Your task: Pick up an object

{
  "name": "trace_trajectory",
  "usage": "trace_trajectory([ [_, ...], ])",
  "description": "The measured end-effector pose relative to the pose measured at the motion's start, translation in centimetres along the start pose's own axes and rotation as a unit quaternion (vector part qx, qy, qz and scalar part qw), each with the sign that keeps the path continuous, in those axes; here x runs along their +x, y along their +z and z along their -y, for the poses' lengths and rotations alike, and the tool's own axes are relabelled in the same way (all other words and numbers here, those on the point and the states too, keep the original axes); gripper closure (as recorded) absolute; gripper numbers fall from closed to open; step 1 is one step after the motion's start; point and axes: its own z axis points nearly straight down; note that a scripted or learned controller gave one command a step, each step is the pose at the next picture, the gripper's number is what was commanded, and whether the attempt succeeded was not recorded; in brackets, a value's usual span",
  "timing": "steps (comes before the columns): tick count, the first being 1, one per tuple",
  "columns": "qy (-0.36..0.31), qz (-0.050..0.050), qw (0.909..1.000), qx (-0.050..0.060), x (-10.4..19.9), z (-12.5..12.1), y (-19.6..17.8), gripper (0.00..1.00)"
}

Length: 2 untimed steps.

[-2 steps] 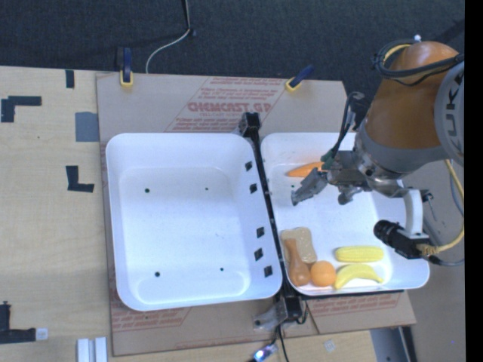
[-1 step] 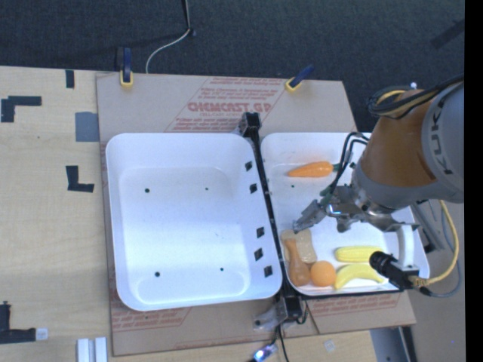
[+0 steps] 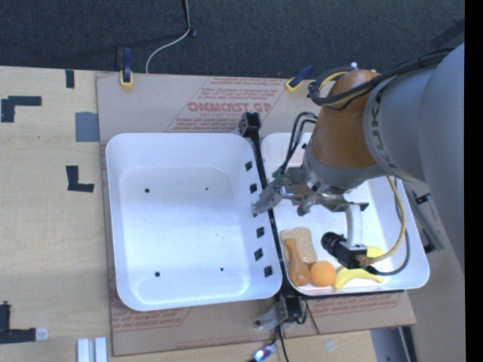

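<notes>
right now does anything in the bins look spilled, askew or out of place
Nothing stands out: the tan spongy block, the small orange ball and the yellow banana-shaped piece lie bunched at the near end of the right white plastic bin, all inside its walls.

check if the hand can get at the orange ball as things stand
Probably yes: the orange ball lies uncovered in the right bin, near the hand. The yellow piece and the bin's wall crowd it, though.

Single fixed camera above the tabletop (image 3: 45, 225), looking down at a slant, mid-range. It frames one white bin (image 3: 181, 232), the second bin (image 3: 379, 202), and the arm (image 3: 423, 111) at the right.
</notes>
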Motion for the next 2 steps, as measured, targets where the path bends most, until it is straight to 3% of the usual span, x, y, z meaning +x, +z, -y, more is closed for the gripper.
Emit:
trace_trajectory([
  [1,0.003,0.001,1.0000,-0.007,-1.9,2.9,-15.5,0.00],
  [2,0.002,0.001,1.0000,-0.005,0.0,-1.0,-30.9,0.00],
])
